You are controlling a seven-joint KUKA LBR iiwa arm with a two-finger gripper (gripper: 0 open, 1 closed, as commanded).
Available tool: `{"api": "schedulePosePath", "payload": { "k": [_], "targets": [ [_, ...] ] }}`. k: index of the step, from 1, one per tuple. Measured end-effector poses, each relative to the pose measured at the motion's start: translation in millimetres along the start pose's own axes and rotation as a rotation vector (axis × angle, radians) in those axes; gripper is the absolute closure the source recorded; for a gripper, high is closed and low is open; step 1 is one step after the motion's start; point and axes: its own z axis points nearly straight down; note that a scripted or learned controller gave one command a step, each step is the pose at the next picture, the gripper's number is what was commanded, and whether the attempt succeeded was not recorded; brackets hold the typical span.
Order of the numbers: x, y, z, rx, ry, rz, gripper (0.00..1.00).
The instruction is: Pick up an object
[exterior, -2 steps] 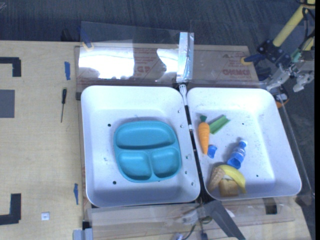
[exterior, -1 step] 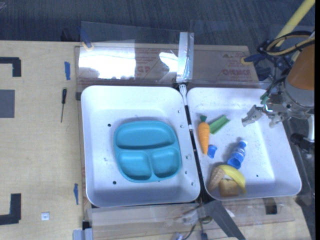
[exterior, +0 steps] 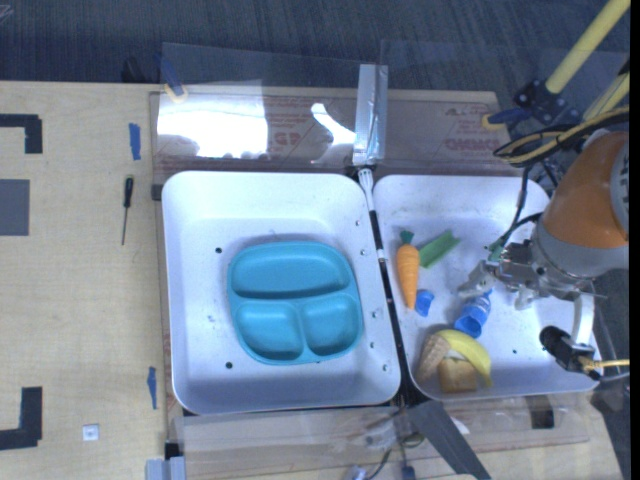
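Pale wooden surface (exterior: pixel 70 298) carries two white bins: the left bin (exterior: pixel 190 218) holds a blue divided plate (exterior: pixel 295 300). Rightward, the right bin (exterior: pixel 450 200) (cluttered) holds a carrot (exterior: pixel 407 272), green block (exterior: pixel 437 249), banana (exterior: pixel 462 351) and blue bottle (exterior: pixel 473 314). Just above the bottle hangs the end effector (exterior: pixel 490 280); its state I cannot tell.

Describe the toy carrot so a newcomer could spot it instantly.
Look in the right-hand shallow white bin, near its left wall. The orange toy carrot with a green top lies there lengthwise, beside a green block. It is the only orange, tapered piece.
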Motion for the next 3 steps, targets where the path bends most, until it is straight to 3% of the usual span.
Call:
{"api": "schedulePosePath", "payload": {
  "k": [2,3],
  "targets": [
    [6,-40,14,-0.014,-0.002,-0.268,0.00],
    [-10,-48,-5,-0.007,-0.002,-0.124,0.00]
  ]
}}
